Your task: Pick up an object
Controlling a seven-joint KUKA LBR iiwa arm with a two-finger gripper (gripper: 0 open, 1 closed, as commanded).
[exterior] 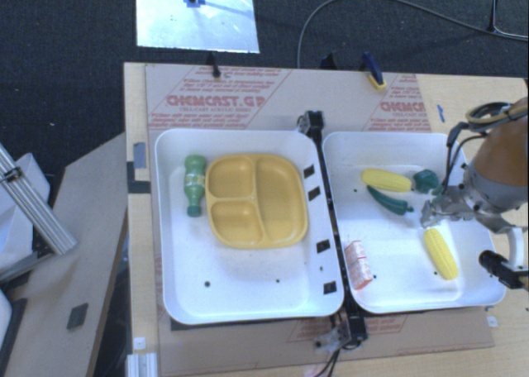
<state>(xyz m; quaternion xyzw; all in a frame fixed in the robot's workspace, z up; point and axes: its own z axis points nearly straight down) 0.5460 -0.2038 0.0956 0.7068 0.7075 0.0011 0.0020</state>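
The arm (pixel 504 160) reaches into the right bin (pixel 397 297), and the gripper (pixel 436 212) hangs low, just above the upper end of a corn cob (pixel 440 252). Whether it is released or clenched cannot be told from this view. Nothing is seen held. The step in hand seems to be the approach. Another corn (pixel 386 179) and a green piece (pixel 388 200) lie just beside. The next move probably calls for centring over one cob and descending.

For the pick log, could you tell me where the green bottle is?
The green bottle lies in the left bin, against the yellow tray's left edge.
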